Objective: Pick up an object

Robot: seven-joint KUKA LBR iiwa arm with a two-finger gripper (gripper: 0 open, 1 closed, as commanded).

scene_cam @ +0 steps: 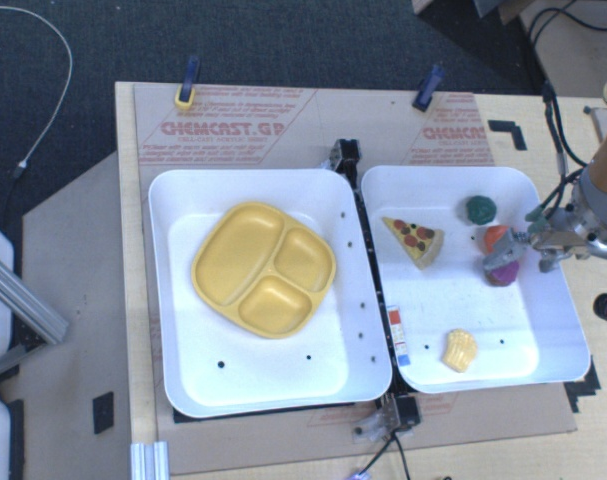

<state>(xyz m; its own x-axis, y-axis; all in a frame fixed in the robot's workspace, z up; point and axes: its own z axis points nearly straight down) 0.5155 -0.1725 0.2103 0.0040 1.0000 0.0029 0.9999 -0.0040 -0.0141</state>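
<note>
The hand hovered at the right bin's three o'clock edge; its state could not be told. Nearest candidate, a purple-orange toy, lay just beside it, presumably targeted.

In the right bin lie several small toys. A pizza slice with red dots lies flat near the bin's left wall, its tip pointing up-left. A dark green ball sits toward the far side. Just below it cluster an orange-red piece, a grey piece and a purple one, touching one another. A pale yellow ridged piece lies apart near the front.
</note>
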